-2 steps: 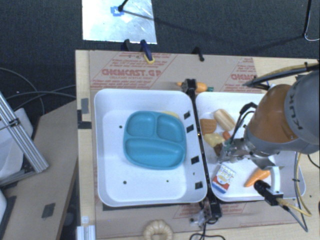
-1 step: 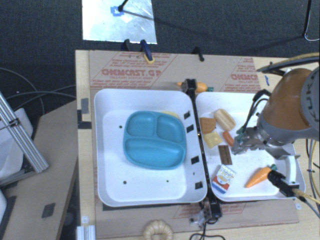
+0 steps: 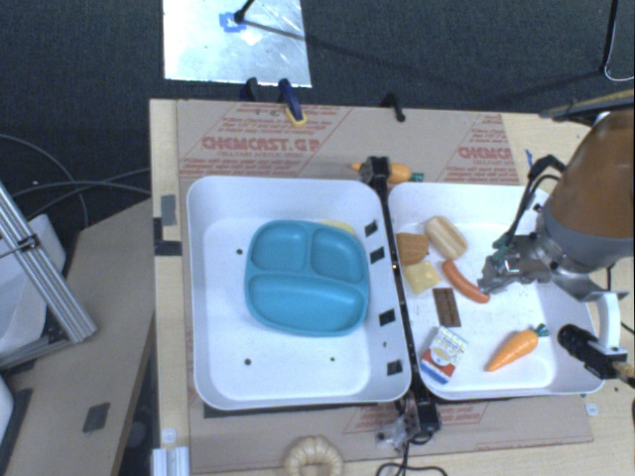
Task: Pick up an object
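Observation:
The right bin (image 3: 493, 211) holds several toy foods: a bread roll (image 3: 445, 236), a brown toast slice (image 3: 411, 247), a yellow cheese piece (image 3: 421, 277), a red sausage (image 3: 463, 281), a dark chocolate bar (image 3: 447, 306), a small carton (image 3: 444, 353) and an orange carrot (image 3: 513, 348). My gripper (image 3: 495, 271) hangs low over the right bin. It is just right of the sausage's right end, close to it or touching it. The wrist above it hides part of the bin's right side.
The left bin (image 3: 223, 365) bears a blue divided plate (image 3: 306, 276) with a yellow piece (image 3: 340, 226) peeking out behind it. A black divider with clips (image 3: 392, 286) joins the two bins. An orange item (image 3: 397, 174) lies just beyond the bins' far rims.

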Motion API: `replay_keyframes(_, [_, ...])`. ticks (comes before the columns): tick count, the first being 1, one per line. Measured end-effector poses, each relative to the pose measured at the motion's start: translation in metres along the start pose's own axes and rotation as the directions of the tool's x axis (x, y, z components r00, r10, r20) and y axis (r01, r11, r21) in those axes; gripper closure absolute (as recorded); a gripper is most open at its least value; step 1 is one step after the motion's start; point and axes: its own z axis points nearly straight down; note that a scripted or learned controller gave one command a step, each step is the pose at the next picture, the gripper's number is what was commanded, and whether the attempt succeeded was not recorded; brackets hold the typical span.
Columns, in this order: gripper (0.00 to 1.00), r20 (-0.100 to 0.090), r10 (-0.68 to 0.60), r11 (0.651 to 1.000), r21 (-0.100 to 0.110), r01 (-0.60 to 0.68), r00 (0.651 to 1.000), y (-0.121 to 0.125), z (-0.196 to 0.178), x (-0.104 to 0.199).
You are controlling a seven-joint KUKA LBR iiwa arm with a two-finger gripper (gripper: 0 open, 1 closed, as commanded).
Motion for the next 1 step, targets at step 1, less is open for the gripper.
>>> replay_keyframes(1, [1.0, -0.001, 0.0, 1.0, 0.006, 0.0, 1.0, 0.001, -0.0087, 0.0])
